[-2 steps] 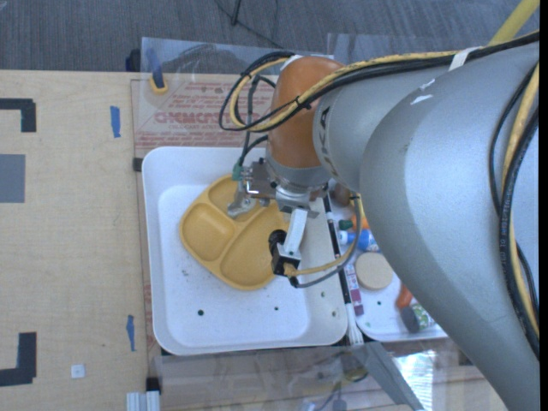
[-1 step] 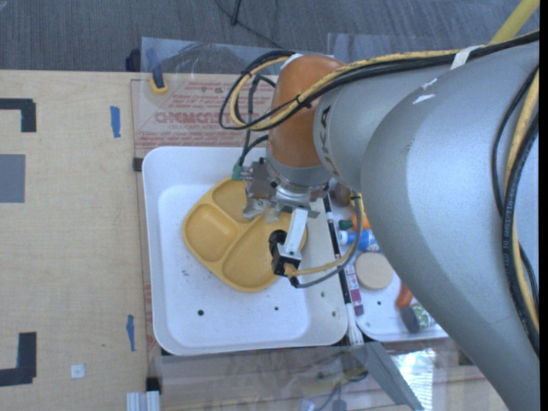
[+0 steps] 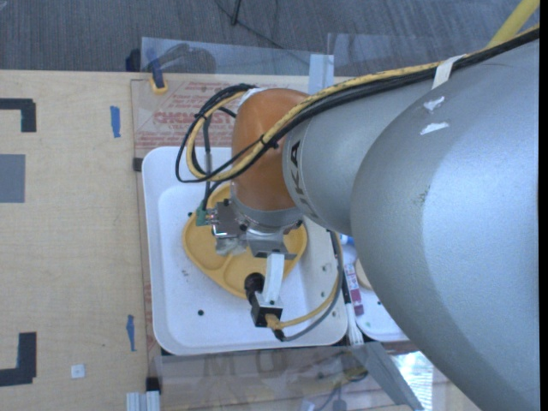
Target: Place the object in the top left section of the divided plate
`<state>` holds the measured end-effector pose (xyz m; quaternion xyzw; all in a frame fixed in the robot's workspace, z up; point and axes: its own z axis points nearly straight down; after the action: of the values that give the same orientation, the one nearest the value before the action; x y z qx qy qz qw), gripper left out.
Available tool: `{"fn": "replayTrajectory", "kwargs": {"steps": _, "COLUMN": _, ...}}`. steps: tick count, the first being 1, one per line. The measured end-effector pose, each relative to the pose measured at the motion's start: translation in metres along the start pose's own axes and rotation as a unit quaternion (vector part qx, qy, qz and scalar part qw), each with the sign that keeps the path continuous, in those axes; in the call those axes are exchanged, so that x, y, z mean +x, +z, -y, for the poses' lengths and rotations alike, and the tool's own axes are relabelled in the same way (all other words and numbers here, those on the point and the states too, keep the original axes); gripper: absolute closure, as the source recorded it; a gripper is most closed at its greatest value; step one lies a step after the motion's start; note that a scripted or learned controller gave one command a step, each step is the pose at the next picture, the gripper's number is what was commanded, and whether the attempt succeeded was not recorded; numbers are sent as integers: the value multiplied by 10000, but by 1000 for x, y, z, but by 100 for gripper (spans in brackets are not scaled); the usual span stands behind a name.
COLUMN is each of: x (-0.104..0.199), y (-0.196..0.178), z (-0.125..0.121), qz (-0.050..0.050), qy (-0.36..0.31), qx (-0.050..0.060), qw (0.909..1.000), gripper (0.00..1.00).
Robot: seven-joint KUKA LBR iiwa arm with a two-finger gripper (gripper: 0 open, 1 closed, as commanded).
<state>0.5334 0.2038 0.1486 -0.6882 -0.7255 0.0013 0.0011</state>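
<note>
Camera view, lower centre of frame.

Bin [image 3: 167,315]: white, shallow, bearing the plate.

Plate [image 3: 199,251]: yellow, divided; only its left and lower rim shows, sections covered.

Arm [image 3: 411,195]: grey with orange band, reaching in from frame right, directly over the plate.

Gripper [image 3: 248,238]: under the wrist, above the plate; grasp state cannot be told.

Object: hidden; whereabouts cannot be told.

Grey arm [image 3: 411,169], wrist pointing down
</note>
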Motion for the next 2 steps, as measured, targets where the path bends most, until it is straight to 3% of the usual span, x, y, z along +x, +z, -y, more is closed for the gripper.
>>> {"fn": "replayTrajectory", "kwargs": {"steps": 1, "x": -80, "y": -73, "z": 34, "qz": 1, "qy": 634, "qx": -12, "qw": 9980, "gripper": 100}}
{"fn": "replayTrajectory", "kwargs": {"steps": 2, "x": -39, "y": 38, "z": 57, "qz": -2, "qy": 188, "qx": -9, "qw": 9998, "gripper": 100}}
